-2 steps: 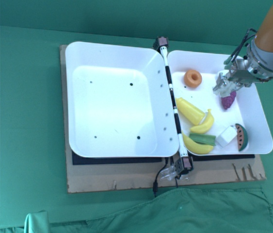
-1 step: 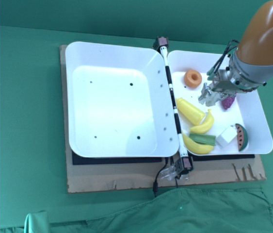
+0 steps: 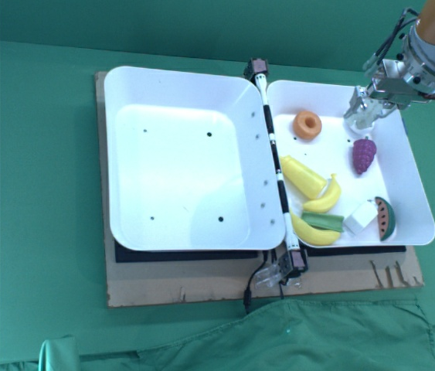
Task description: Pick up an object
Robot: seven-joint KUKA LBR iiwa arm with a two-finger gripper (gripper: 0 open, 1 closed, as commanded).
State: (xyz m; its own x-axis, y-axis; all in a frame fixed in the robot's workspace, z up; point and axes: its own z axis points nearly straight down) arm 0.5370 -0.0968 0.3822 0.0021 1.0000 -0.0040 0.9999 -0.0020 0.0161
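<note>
The tool hangs just above purple grapes in the right bin.

Beneath me a green cloth covers the tabletop and rises behind as a backdrop. A brown cardboard sheet lies flat mid-tabletop, evenly lit, cloth rumpled along the near edge.

- A left white bin sits on a brown cardboard sheet.
- Green cloth covers the bench (rumpled along the near edge).
- A striped rod lies between the bins.
</note>
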